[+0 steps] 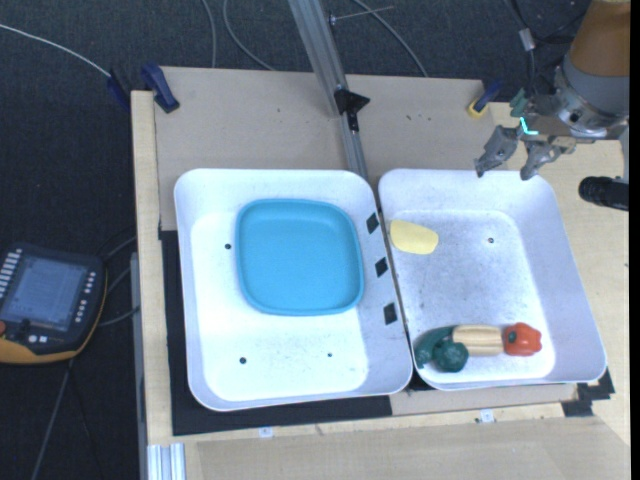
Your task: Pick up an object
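Gripper (511,162): spread, nothing held, upper right of frame.
Plate (299,256): blue, left bin (205,358).
Writing: none legible.

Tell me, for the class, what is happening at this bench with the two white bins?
A grey robot arm with a two-finger gripper hangs above the far edge of the right shallow white bin, fingers spread and holding nothing. That bin holds a pale yellow rounded piece near its far left, and a row along its near edge: a dark green lumpy toy, a tan bun-like roll and a red tomato-like toy. The left shallow white bin holds a blue square plastic plate. Nothing has been picked up.
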You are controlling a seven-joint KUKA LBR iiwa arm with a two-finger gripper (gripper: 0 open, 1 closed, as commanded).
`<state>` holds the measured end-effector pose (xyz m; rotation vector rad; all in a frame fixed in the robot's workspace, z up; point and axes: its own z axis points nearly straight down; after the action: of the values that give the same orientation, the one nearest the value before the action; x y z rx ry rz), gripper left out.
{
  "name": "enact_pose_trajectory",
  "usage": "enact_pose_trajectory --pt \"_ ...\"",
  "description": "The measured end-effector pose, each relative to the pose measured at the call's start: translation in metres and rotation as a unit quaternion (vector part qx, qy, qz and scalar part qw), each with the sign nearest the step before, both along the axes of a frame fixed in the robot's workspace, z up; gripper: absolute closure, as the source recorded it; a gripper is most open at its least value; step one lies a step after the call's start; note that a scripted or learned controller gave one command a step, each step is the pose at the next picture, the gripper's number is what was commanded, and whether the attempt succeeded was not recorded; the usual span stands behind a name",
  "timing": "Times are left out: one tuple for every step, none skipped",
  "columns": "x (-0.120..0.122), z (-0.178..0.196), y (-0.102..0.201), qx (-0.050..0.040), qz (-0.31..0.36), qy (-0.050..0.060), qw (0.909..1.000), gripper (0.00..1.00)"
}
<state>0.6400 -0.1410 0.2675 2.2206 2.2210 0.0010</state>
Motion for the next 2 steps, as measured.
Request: enact_pose_trajectory --pt "0.000 0.000 0.000 0.0000 0.000 0.000 1.0000 0.00" --pt "-0.001 -0.048 -0.009 0.0002 0.000 0.002 1.0000 0.00"
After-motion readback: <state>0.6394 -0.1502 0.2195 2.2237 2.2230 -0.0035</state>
